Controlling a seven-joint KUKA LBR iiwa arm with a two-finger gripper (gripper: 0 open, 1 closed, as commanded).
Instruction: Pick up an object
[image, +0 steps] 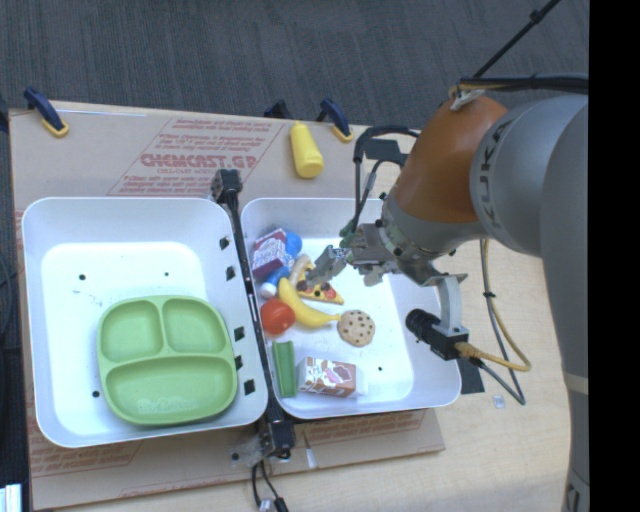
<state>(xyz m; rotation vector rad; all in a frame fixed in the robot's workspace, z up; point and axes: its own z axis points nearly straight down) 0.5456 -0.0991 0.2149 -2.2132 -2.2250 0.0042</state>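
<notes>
Nearest the camera, a small box (328, 377) and a green block (284, 367) are seen lying along the front of the right bin (432, 385). Behind them a cookie (356, 327) and a red ball (277, 317) are set, then a banana (303, 309), its long axis running left to right. Just above the banana's right half the gripper (325, 268) is poised; its state cannot be told. A downward reach toward the banana is judged likeliest. Farther left, a green tray (165, 358) is held in the other bin.

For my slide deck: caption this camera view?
Gripper poised above banana in the toy-filled right bin; green plate left.
</notes>
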